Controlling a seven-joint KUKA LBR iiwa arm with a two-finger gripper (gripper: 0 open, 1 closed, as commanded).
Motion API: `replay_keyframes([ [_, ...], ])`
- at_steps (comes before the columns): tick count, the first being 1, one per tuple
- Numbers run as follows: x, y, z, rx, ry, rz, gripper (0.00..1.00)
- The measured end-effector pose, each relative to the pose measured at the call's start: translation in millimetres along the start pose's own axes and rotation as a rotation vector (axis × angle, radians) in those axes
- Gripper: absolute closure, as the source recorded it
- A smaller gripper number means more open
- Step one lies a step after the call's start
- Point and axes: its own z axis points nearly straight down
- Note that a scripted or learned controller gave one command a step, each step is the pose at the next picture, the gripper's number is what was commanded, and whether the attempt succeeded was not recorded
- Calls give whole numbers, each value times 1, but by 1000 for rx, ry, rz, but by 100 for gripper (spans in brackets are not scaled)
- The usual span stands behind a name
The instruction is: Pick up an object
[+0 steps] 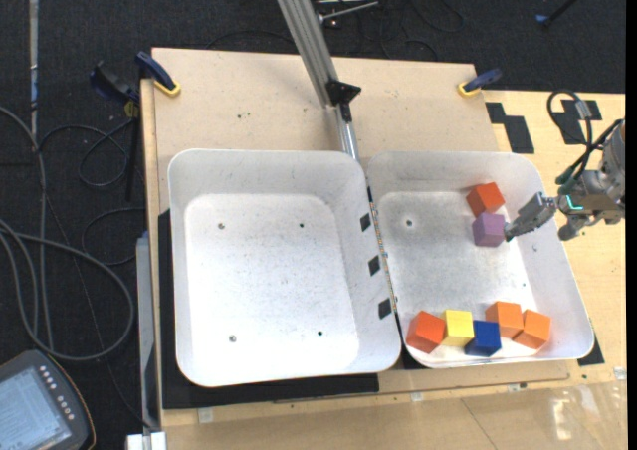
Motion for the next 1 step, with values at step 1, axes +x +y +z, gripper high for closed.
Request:
replay_keyframes([
  [1,3,0,64,7,2,1,0],
])
